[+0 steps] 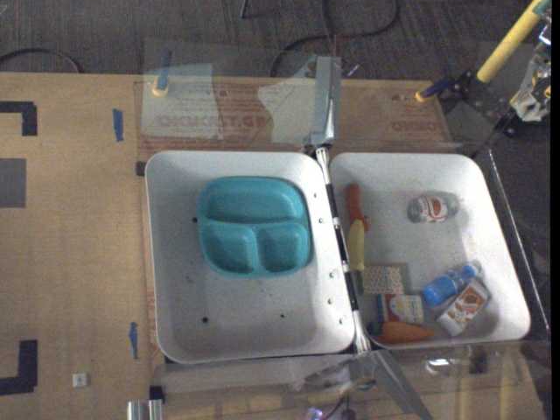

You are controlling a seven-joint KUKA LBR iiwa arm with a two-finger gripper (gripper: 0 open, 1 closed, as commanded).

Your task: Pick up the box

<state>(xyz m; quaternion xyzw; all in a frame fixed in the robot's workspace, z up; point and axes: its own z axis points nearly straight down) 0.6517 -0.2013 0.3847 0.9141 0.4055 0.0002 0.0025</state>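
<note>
Two shallow white bins sit side by side on the bench. The left bin (175,322) holds a teal divided tray (255,226). In the right bin (477,186) a small can (431,208) lies apart near the top, while a box (463,309) (white and red, tilted) lies touching a blue bottle (448,285) at the lower right; a carrot (405,332) lies along the bottom wall.

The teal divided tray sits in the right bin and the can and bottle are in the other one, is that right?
Not quite. The camera view shows the teal divided tray in the left bin; the can and blue bottle lie in the right bin.
</note>
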